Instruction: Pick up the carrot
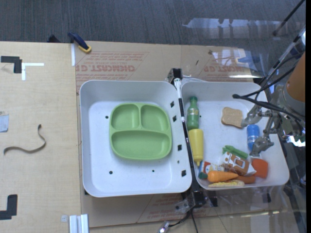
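The carrot (222, 176) is orange and lies flat near the front wall of the right bin (214, 95), among other toy foods. My gripper (256, 130) hangs over the right side of that bin, above and to the right of the carrot. Its fingers are spread open, one finger (252, 114) further back and one (261, 143) nearer the front. A blue bottle (252, 134) lies on the bin floor between them, and I cannot tell whether they touch it.
The right bin also holds a green bottle (193, 113), a yellow bottle (196, 144), a slice of toast (233, 117), a green item (235, 151), a small carton (237, 165) and a red-orange piece (260, 168). A green divided plate (141, 131) sits in the left bin (87, 144).
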`<state>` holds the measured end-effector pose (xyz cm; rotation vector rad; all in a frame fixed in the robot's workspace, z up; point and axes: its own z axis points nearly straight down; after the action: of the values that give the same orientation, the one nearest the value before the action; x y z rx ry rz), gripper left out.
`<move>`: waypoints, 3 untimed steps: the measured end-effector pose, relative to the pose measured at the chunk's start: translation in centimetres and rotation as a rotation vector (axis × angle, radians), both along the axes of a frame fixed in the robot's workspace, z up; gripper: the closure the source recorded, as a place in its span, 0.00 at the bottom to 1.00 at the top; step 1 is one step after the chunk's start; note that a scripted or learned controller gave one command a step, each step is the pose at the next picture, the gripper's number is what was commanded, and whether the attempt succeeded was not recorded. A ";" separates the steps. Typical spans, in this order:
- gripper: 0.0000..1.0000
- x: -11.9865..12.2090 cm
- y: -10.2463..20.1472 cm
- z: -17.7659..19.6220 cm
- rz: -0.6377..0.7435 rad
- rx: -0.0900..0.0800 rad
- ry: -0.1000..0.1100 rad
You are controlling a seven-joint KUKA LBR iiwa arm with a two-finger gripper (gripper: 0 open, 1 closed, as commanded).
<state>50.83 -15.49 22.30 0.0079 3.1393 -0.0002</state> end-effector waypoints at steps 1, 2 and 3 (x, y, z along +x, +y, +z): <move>0.00 -2.8 7.2 -2.9 -0.109 0.001 0.003; 0.00 0.2 12.5 -3.2 -0.092 0.001 0.000; 0.00 7.6 9.4 -3.1 -0.149 -0.001 -0.002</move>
<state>58.45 -6.09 19.21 0.2412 3.1284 -0.0013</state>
